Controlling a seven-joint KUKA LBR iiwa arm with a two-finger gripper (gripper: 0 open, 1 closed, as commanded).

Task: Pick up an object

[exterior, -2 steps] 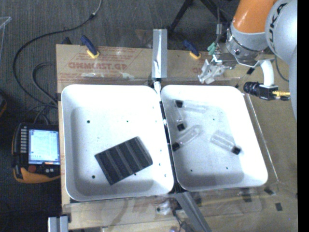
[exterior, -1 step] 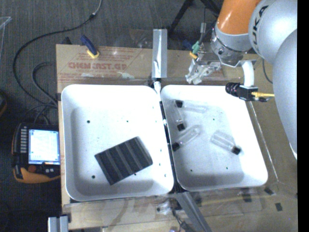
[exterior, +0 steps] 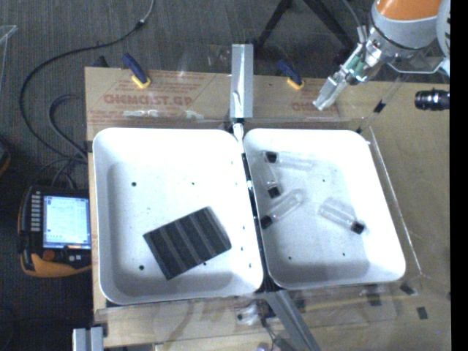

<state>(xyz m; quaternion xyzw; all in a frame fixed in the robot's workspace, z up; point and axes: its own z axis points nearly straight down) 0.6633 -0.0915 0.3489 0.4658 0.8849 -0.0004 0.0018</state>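
The arm (exterior: 409, 6) shows a broad orange band, grey casing, and a pale slender gripper (exterior: 327, 99) with green detail.

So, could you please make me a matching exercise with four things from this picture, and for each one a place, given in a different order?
Things:
1. ribbed black block
2. clear tubes with black caps
3. gripper
4. handheld screen

Places:
A. above the far edge of the bench, outside both bins
B. in the right bin
C. on the floor, left of the bench
D. in the left bin

Pairs: 1-D, 2-B, 3-A, 4-C
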